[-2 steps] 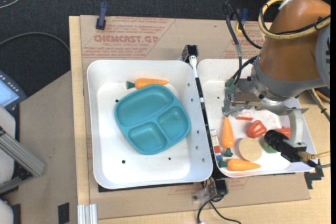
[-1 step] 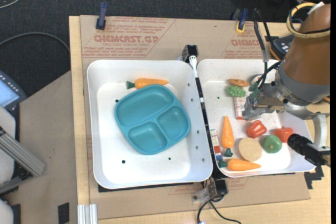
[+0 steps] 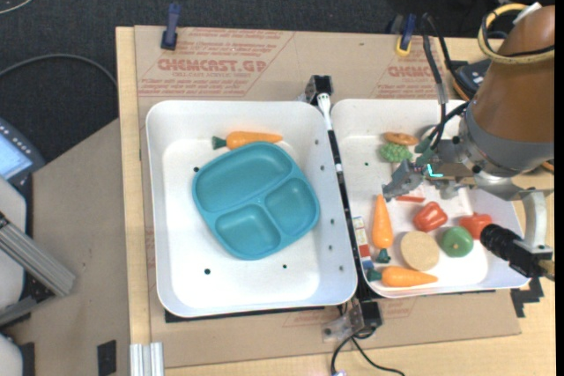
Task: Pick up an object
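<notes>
Camera view looks down at a slant on a brown worktop [image 3: 264, 57] carrying two shallow white bins side by side. In the left bin [image 3: 167, 216] a blue divided plate [image 3: 256, 200] lies tilted near the middle, and an orange toy carrot [image 3: 254, 138] rests just beyond its far edge, green end pointing left. The right bin [image 3: 352, 123] holds a cluster of toy foods: a small orange-brown piece [image 3: 401, 137] at the far side, a green broccoli-like piece [image 3: 395, 152] just nearer than it, an upright-lying orange carrot [image 3: 382, 223] toward the bin's left wall, a round tan disc [image 3: 420, 250], a red pepper [image 3: 431, 216], a green round piece [image 3: 456, 240] and a red piece [image 3: 476, 225] to the right of these, and another carrot [image 3: 407, 277] lying along the near rim. The grey arm [image 3: 515, 92] with its orange band reaches in from the right over this bin, and the claw [image 3: 407, 179] hangs low between the broccoli-like piece and the red pepper, just to the right of the upright carrot. Its dark fingers [image 3: 397, 186] point down and left, but whether they are spread or pressed together I cannot tell, and nothing is visibly caught between them. Blue clamps [image 3: 170, 26] pin the far edge of the worktop.
</notes>
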{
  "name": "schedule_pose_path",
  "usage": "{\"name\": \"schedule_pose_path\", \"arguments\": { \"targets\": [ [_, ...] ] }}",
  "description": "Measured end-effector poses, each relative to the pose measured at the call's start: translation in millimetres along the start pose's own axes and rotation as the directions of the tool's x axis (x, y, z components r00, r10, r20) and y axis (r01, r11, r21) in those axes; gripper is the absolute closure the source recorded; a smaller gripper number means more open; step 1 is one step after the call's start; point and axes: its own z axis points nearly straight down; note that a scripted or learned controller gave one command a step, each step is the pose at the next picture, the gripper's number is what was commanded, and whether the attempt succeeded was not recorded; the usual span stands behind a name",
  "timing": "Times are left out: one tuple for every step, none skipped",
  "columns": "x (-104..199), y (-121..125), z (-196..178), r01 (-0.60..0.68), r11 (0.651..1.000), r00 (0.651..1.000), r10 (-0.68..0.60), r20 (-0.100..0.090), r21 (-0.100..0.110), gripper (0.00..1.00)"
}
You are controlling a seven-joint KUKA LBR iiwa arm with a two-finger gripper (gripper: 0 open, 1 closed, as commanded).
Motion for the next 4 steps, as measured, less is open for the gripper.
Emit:
{"name": "schedule_pose_path", "arguments": {
  "targets": [
    [-63, 1, -90, -0.005, 1.000, 1.000, 0.005, 0.005, -0.013, 0.00],
    [-109, -2, 26, -0.005, 1.000, 1.000, 0.005, 0.000, 0.010, 0.00],
    [-159, 20, 164, 0.003, 1.000, 1.000, -0.003, 0.003, -0.017, 0.00],
    [-121, 132, 182, 0.009, 1.000, 1.000, -0.009, 0.001, -0.007, 0.00]
  ]
}}
